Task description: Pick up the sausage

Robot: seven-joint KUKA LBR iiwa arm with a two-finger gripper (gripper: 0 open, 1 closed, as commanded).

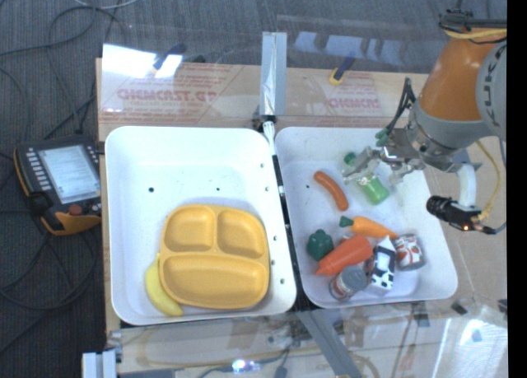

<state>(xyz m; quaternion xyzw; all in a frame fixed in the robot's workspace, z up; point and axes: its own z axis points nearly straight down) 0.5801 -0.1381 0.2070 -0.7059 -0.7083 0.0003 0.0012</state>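
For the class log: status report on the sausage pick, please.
Gripper over right bin, above green item. Sausage lies free, left of gripper. Nothing on it.

A single fixed camera looks down on the bench (165, 92) from above at a slant, far enough back to take in both white bins whole, the left bin (132, 203) and the right bin (428, 273) side by side. The bench's far edge lies toward the top of the view, with floor beyond it, and the arm (465, 88) enters from the right.
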